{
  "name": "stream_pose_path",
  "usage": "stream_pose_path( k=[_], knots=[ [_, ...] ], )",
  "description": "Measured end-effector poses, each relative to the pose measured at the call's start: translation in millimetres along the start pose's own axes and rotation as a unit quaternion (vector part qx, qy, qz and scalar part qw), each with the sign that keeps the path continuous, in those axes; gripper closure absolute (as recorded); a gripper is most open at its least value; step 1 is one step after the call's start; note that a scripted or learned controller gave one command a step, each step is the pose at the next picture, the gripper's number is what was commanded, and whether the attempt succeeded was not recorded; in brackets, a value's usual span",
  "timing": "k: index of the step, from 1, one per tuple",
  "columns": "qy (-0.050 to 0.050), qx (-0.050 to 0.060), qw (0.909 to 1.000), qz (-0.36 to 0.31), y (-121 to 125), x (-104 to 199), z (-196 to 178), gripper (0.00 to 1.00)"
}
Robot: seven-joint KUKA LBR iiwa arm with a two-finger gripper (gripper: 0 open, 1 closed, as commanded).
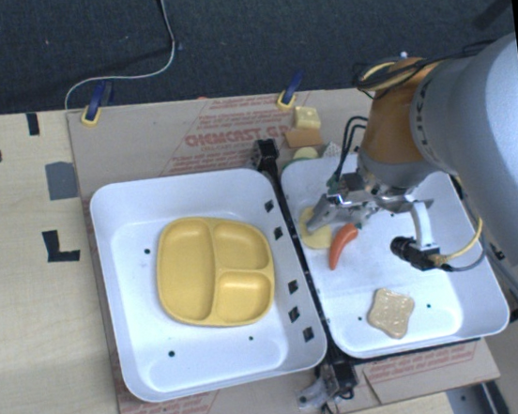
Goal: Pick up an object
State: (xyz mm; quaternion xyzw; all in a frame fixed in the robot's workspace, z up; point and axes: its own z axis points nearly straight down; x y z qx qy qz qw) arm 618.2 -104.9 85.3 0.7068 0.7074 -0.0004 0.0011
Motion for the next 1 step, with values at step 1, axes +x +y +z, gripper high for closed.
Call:
stream_pose_path(
  k=[1],
  knots=[
    [0.002,-0.002,1.0,0.0,1.6,0.9,-11.1,1.0]
  ],
)
